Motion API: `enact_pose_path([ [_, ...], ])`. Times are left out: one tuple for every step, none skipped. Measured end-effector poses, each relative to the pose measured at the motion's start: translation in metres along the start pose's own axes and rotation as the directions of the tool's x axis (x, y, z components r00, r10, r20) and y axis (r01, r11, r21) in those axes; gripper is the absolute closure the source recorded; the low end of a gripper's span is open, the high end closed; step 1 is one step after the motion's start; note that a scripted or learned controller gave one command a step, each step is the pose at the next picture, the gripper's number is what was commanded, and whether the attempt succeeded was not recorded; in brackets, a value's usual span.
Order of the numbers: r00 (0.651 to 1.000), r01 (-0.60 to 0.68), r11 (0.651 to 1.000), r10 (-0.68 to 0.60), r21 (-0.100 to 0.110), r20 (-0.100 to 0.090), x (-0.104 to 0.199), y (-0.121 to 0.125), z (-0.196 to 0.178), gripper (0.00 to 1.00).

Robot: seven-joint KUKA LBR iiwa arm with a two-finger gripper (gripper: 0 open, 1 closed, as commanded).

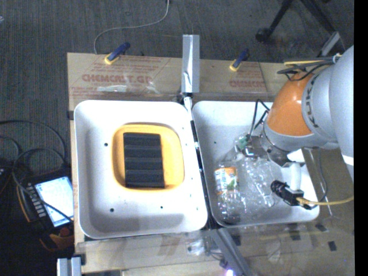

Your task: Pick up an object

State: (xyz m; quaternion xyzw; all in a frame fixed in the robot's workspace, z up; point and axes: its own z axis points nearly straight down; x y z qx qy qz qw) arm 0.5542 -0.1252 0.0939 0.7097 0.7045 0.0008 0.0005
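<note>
My pincer [253, 148] hangs over the clear plastic bottle [244, 183] in the right bin [218, 117]; its opening I cannot tell.

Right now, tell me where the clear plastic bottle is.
The clear plastic bottle lies in the right bin, toward its near edge, just below the gripper.

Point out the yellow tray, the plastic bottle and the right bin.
yellow tray [175, 154], camera view, its right rim.
plastic bottle [226, 180], camera view, its label.
right bin [221, 117], camera view, bare floor near its upper left corner.
</note>
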Motion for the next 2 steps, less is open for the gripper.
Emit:
enact_pose_path([
  [1.000, 0.001, 1.000, -0.001, 0.001, -0.004, 0.001, 0.000, -0.008, 1.00],
  [0.992, 0.126, 0.992, -0.126, 0.003, 0.000, 0.037, 0.027, -0.089, 1.00],
])
